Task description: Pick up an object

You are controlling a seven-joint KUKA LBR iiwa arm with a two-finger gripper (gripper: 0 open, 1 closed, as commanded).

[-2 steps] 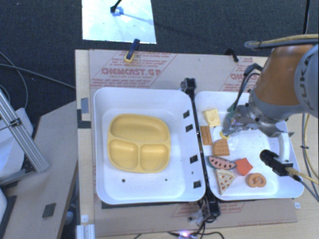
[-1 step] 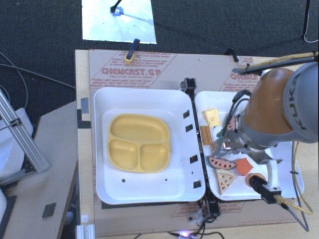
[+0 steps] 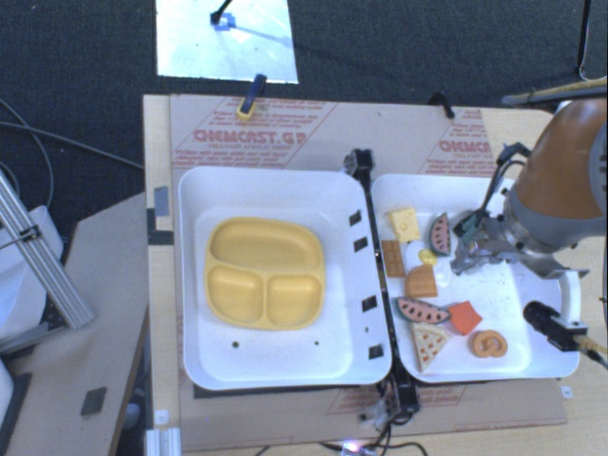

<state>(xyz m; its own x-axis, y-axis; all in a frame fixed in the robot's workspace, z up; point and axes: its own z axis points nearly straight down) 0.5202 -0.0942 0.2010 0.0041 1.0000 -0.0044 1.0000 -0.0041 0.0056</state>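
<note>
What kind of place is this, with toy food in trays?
Probably a robotics lab test bench. A robot arm reaches over two white bins clamped on a cardboard-covered bench, one holding toy food pieces like a watermelon slice, the other a yellow divided plate.

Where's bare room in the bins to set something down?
The left bin has bare floor all round the yellow tray, widest along its near edge. In the right bin, the near right stretch past the pretzel is bare. The left half, cheese to pizza slice, is crowded.
</note>
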